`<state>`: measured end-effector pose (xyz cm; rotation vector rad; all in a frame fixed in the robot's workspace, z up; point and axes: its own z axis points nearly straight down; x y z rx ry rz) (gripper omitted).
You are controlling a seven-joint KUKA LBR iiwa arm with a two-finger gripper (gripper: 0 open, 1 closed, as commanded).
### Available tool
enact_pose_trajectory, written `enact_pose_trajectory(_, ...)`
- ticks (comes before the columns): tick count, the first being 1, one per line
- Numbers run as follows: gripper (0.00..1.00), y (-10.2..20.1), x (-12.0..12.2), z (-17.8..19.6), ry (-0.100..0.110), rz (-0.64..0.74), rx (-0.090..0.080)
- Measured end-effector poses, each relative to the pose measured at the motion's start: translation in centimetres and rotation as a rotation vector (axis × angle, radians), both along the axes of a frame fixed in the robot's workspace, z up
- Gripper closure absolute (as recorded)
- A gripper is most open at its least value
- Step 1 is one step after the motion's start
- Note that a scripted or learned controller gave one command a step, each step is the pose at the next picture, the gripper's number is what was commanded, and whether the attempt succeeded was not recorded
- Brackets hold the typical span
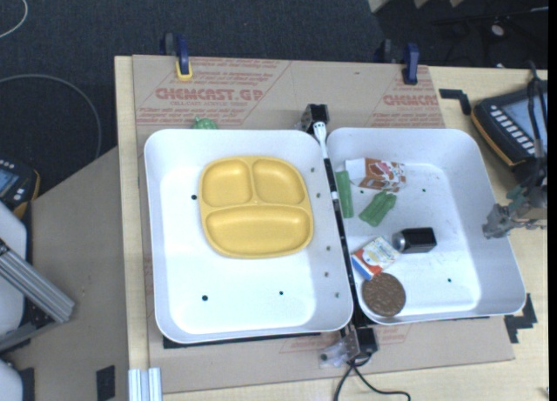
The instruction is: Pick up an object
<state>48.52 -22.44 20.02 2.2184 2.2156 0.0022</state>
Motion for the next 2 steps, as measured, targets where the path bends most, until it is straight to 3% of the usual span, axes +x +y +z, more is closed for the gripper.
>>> enact_pose_trajectory(1,1.0,0.1,-0.6,-2.3,0.009,0.001,0.006)
enact_pose_trajectory(2,1.0,0.0,-0.5,-1.1,0.003,0.001,0.002)
